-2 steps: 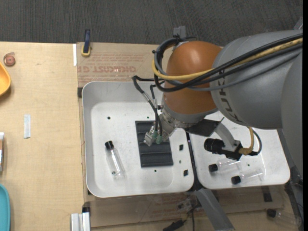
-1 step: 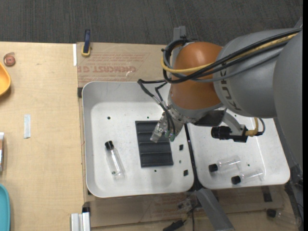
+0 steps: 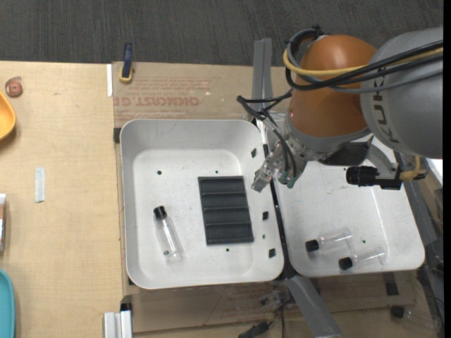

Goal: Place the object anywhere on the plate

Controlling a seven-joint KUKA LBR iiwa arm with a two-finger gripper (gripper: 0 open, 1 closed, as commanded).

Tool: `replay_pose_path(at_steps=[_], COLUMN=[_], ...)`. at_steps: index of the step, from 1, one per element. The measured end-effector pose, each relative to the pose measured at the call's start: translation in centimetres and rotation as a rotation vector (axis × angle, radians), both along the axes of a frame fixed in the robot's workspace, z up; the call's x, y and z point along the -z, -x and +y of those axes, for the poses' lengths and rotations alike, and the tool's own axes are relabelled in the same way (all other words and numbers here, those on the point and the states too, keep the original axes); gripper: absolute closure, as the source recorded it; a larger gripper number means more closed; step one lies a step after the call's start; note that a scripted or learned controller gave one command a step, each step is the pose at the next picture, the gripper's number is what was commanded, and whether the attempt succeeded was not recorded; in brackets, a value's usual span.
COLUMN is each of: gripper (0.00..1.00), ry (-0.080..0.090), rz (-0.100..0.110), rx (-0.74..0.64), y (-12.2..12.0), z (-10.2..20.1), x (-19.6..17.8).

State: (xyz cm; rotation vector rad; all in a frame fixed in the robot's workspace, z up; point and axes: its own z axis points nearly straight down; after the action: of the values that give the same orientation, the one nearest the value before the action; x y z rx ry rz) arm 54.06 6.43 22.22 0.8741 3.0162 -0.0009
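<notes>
A black ridged rectangular plate (image 3: 225,210) lies in the middle of the left bin (image 3: 141,146). To its left lies a clear vial with a black cap (image 3: 165,232), apart from the plate. Two more clear vials with black caps (image 3: 330,242) (image 3: 361,259) lie near the front of the right bin (image 3: 402,224). My gripper (image 3: 266,176) hangs over the rim between the two bins, just right of the plate's far right corner. The orange wrist band (image 3: 331,83) looms above it and hides the right bin's far left part.
The bins sit on brown cardboard (image 3: 169,94) on a wooden bench (image 3: 56,189). An orange dish (image 3: 5,118) and a teal item (image 3: 5,305) lie at the bench's left edge. A blue clamp (image 3: 127,62) stands behind the left bin.
</notes>
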Motion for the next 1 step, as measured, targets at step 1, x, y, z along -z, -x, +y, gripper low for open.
replay_pose_path(at_steps=[1], gripper=[1.0], ry=[0.001], rz=[0.004], rx=[0.167], y=[3.82], z=[2.87], x=[3.21])
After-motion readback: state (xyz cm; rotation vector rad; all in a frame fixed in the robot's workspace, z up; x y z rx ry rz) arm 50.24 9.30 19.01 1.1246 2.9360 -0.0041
